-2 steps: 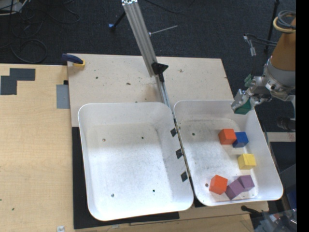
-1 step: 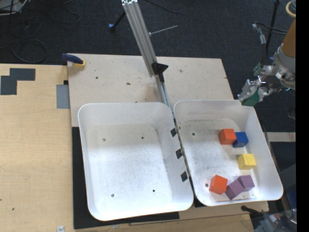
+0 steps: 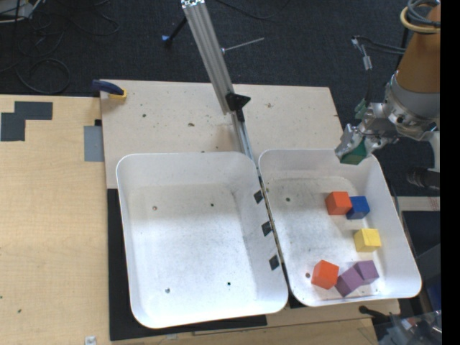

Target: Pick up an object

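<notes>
My gripper (image 3: 351,149) hangs over the far right corner of the right bin (image 3: 302,165), below the grey and orange arm (image 3: 417,70). A small green block (image 3: 353,157) sits between its fingers, raised above the bin's rim. In the right bin lie a red-orange cube (image 3: 338,203) touching a blue cube (image 3: 359,206), and a yellow cube (image 3: 367,238) nearer the front. At the front an orange cube (image 3: 325,274) lies beside two purple blocks (image 3: 350,281) (image 3: 366,270).
The left bin (image 3: 136,185) stands beside the right one, with black tabs (image 3: 266,228) along the shared wall. A slanted aluminium bar (image 3: 212,49) rises behind the bins. A blue and yellow clamp (image 3: 109,88) lies at the bench's far left corner.
</notes>
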Available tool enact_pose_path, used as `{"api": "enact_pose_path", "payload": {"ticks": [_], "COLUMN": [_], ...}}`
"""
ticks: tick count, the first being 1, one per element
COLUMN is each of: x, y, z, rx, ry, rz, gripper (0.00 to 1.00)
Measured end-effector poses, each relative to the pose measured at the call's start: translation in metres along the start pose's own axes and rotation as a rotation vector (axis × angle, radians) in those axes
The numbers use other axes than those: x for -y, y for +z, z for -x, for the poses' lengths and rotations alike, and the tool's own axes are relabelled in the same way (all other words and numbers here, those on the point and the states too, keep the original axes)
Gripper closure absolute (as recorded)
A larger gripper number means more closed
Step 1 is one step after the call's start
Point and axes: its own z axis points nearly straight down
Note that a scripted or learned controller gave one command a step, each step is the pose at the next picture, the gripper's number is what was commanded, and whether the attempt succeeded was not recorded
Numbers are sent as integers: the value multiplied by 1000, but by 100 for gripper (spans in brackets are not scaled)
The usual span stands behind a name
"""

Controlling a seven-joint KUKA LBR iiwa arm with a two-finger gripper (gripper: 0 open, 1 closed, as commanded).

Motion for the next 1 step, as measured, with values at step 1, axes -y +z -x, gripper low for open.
{"api": "enact_pose_path", "payload": {"ticks": [1], "x": [18], "y": [18], "z": [-52], "rx": [-1], "ry": [1], "rz": [-3], "gripper": [100]}}
